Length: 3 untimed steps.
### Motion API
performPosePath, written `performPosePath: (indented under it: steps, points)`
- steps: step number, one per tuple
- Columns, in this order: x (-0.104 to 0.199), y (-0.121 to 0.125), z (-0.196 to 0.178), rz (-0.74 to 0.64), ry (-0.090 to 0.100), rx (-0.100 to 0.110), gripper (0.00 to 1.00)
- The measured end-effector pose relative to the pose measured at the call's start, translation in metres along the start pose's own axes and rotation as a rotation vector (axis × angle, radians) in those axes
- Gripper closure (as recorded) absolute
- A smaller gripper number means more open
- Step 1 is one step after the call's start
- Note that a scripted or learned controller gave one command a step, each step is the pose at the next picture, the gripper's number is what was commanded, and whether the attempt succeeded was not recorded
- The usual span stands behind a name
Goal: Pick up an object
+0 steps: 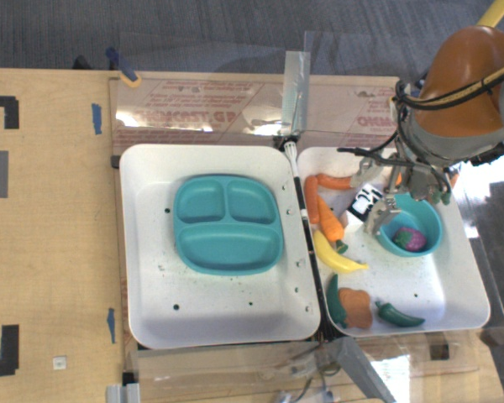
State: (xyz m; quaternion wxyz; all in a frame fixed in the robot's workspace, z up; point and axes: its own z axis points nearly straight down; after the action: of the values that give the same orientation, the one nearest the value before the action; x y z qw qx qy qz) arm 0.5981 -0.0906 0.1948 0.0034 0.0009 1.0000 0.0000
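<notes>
Resting sideways: yellow banana (339, 257) (curved)

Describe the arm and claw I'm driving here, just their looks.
The arm is grey with a broad, rounded orange band above the wrist. Black cables loop across that band and down the wrist, and a yellow piece shows at the top right corner. The claw is metallic grey, with a black-and-white tag beside it.

Grey arm (454, 141) with a broad orange band (466, 78), black cables looped around its wrist.
</notes>
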Motion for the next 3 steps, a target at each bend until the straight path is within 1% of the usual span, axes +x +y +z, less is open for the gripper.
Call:
performPosePath:
  steps: [1,2,3]
  points:
    - [0.017,-0.019,0.105,0.021,-0.008,0.001,0.0]
    - [-0.049,-0.014,0.105,0.261,0.036,0.002,0.0]
    - [0.001,-0.07,0.097,0.245,0.0,0.003,0.0]
